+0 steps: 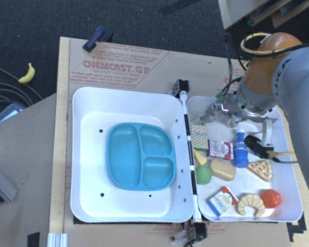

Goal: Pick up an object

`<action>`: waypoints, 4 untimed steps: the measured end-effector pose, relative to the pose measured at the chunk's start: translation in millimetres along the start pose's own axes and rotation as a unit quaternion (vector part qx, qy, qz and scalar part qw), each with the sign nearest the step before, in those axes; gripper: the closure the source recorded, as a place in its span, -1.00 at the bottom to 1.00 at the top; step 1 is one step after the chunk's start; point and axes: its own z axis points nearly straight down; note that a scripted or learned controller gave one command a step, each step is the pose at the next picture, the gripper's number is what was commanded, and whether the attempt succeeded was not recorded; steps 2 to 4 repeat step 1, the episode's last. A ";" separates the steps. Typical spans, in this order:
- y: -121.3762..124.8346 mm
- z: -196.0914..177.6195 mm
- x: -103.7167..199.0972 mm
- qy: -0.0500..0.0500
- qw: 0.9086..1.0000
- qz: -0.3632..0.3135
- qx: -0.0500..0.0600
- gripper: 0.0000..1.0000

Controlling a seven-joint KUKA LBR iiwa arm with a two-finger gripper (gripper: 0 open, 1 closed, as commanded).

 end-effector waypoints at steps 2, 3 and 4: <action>0.0 0.0 0.0 0.000 1.000 0.000 0.000 -1.00; 0.0 0.0 0.0 0.000 1.000 0.000 0.000 -1.00; 0.0 0.0 0.0 0.000 1.000 0.000 0.000 -1.00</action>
